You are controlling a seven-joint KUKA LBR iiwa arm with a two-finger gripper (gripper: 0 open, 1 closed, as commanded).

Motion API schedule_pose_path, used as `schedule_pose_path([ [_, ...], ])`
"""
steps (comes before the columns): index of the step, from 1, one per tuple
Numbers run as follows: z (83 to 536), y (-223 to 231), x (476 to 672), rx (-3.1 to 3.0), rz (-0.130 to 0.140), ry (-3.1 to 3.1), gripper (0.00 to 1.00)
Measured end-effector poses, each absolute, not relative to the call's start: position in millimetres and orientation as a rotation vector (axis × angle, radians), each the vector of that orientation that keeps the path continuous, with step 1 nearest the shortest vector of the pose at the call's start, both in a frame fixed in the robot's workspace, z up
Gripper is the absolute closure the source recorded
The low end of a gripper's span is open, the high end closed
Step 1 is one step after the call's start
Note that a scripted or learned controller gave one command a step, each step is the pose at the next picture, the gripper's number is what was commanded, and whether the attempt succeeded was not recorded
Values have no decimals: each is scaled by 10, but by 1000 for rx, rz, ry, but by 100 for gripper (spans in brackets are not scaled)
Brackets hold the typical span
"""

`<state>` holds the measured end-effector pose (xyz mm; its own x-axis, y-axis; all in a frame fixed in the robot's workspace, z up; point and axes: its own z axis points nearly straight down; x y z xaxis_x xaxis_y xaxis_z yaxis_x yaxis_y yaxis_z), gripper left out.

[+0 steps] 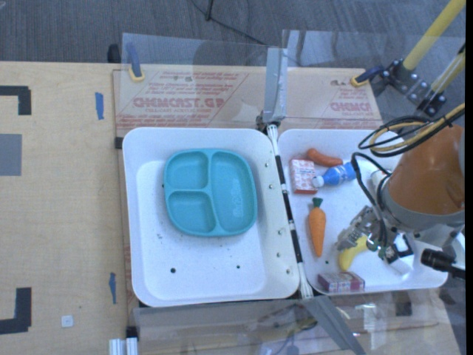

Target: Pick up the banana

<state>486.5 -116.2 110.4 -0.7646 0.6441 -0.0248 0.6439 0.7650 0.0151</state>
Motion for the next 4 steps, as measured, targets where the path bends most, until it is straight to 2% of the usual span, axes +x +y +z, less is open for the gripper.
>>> schedule_pose_path([
  [2,1306,-1190,4886,1078,16,2909,100],
  [3,1306,-1193,4885,1079,16,2909,0],
  [4,1803,-1144,4879,1047,1,2958,0],
])
